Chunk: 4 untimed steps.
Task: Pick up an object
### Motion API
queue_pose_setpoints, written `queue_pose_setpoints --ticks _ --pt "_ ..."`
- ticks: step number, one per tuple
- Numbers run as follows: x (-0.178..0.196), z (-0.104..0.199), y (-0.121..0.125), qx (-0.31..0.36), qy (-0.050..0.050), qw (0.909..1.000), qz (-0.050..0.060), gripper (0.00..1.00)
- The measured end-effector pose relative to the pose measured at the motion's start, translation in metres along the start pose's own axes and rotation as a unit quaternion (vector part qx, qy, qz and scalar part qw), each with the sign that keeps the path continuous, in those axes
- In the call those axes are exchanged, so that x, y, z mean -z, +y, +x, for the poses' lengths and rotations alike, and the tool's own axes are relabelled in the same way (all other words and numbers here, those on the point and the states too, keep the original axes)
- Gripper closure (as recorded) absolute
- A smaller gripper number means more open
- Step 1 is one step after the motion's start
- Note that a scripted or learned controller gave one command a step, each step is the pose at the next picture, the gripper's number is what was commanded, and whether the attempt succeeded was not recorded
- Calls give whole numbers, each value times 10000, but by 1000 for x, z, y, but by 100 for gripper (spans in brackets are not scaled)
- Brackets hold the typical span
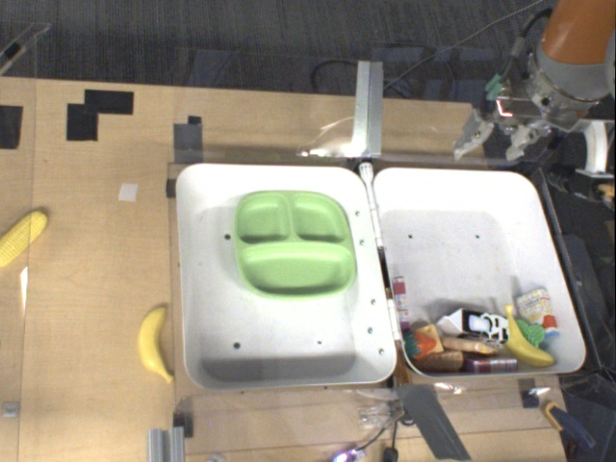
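Note:
My gripper [495, 142] hangs above the far edge of the right bin [452, 215], fingers spread open with nothing between them. At the bin's near edge lies a pile of small objects: a yellow banana [527, 345], a black and white toy [486, 324], a small white bottle [534, 305], a brown bread-like piece [438, 359] and a thin red marker [398, 301]. The gripper is well apart from this pile, towards the far right corner.
The left bin [202, 258] holds a green divided plate [294, 242]. On the bench to the left lie a yellow banana [152, 343] and a corn cob [21, 238]. A metal post [369, 109] stands behind the bins' shared wall.

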<state>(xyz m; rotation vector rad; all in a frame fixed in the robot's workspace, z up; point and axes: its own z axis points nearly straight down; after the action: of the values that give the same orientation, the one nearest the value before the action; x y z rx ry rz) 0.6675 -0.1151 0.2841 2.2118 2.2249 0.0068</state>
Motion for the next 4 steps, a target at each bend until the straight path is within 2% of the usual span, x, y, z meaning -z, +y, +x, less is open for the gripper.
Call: queue_pose_setpoints --ticks 1,2,3,4 --pt "-157 12 -17 84 2 10000 14 0" --pt "-195 -6 -39 -562 3 9984 -22 0" --pt "-142 -79 -29 -1120 -8 9937 -8 0" --pt "-193 -66 -147 130 -8 9999 -31 0"
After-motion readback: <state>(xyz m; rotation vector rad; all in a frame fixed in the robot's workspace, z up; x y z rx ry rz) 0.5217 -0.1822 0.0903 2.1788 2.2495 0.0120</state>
